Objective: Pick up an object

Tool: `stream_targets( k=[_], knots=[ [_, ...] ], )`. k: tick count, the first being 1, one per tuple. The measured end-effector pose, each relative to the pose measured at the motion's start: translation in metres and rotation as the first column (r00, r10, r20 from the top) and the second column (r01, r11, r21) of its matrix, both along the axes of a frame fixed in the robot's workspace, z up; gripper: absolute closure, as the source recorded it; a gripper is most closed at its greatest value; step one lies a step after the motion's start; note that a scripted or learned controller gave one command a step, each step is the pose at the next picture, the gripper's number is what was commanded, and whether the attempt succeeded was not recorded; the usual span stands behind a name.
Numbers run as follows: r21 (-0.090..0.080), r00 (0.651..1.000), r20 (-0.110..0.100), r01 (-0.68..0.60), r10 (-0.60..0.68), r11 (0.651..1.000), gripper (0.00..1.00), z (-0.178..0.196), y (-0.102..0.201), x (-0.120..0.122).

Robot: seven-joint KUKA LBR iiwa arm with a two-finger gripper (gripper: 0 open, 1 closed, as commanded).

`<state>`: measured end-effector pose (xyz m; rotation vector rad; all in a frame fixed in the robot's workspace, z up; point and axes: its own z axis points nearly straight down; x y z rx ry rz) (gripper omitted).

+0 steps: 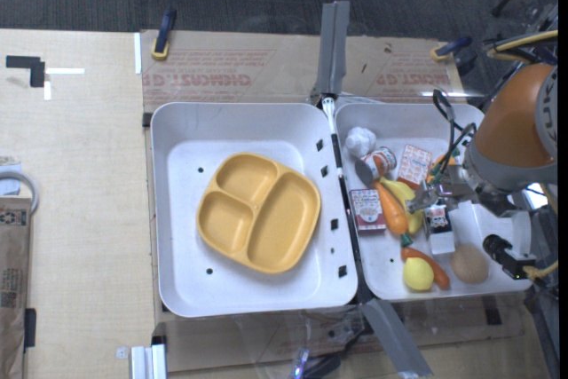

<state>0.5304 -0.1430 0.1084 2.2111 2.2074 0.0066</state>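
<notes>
we see the arm (519, 124) reaching in from the right over the right bin (390, 284), with the gripper (432, 198) low among the clutter there. its tip sits right by a small dark and white packet (440, 229) and near the yellow banana (404, 191) and the carrot (391, 205). we cannot tell how the gripper is set, because the wrist and cabling hide that part, and we see nothing clearly held.

the things to choose from all lie in the right bin: a white crumpled ball (360, 138) at the far end, a small can (380, 161), a red and white box (414, 163), a little carton (366, 209), a lemon (419, 275) at the near edge beside a second, smaller carrot (424, 261), and a tan potato (469, 265). the left bin (169, 217) holds a yellow divided plate (258, 211).

we judge the step in hand to be the descent or closing on a thing in the middle of the pile. the next move calls for a firm close on one item alone, then a straight lift, since the neighbours lie touching and could be dragged or knocked aside.
</notes>
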Motion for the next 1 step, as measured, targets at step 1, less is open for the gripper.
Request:
stream_targets(
  k=[1],
  knots=[
    [0.008,1.000,-0.017,-0.006,0.006,1.000,1.00,0.1170,0.0796,0.0162]
  ],
)
